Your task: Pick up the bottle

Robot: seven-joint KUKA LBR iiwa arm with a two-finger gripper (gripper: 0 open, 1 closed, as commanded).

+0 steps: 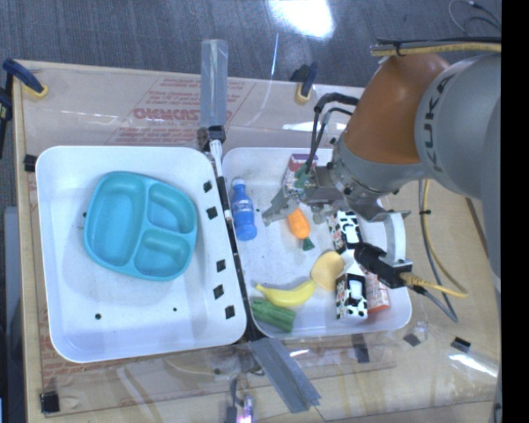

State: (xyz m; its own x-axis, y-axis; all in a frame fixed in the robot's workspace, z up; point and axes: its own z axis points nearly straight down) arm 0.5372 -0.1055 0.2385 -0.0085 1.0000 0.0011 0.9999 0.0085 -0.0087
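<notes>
The fingers (pixel 286 203) are low in the right bin (pixel 383 324), just beside an orange carrot toy (pixel 298 224). They look spread apart, with nothing between them, though the view is small and I am not fully sure. The bottle (pixel 242 210) lies a little to the side of them, against the bin's wall next to the divider. It is not touched.

So I judge the task is at its early part: the reach into the bin is made, but the grasp and the lift are left.

The bottle is blue plastic with a white cap, smooth and round, so it may roll. Near it are a yellow banana (pixel 286 293), a green vegetable (pixel 273 315) and a black-and-white carton (pixel 353 296). The left bin (pixel 57 324) holds a light blue tray (pixel 141 226) with sections.
</notes>
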